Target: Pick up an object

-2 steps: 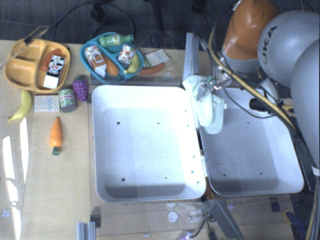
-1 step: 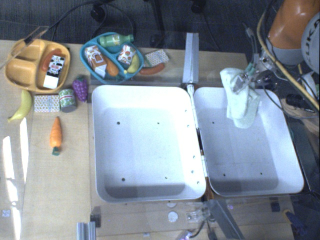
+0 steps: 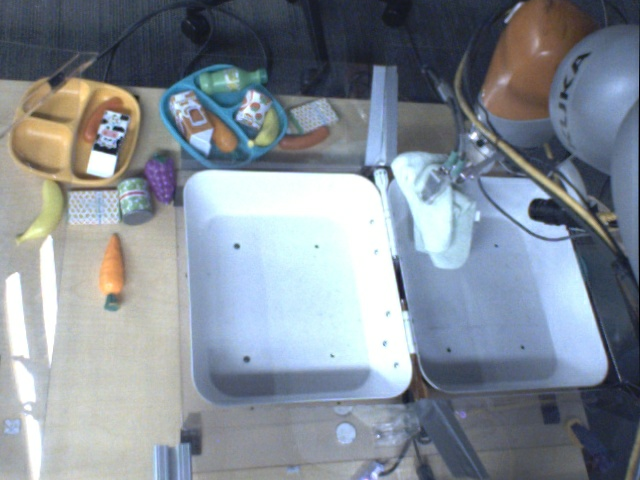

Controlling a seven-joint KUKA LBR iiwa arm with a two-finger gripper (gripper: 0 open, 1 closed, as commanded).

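Note:
A crumpled white cloth [image 3: 446, 236] hangs at the rear left of the right bin [image 3: 520, 313], and its upper part overlaps the rim between the two bins. My gripper [image 3: 441, 182] reaches in from the right and sits in the top of the cloth, with the fabric bunched between its fingers. The cloth's lower end droops toward the bin floor. The grey arm with its orange band [image 3: 525, 53] stands above the right bin's far corner, with cables running down to the wrist.
The left bin [image 3: 290, 288] lies beside the right one. On the bench to the left are a carrot [image 3: 112, 268], a banana [image 3: 42, 214], grapes [image 3: 160, 176], a small can [image 3: 133, 200], a yellow tray [image 3: 30, 150] and a blue tray [image 3: 172, 103] of toy food.

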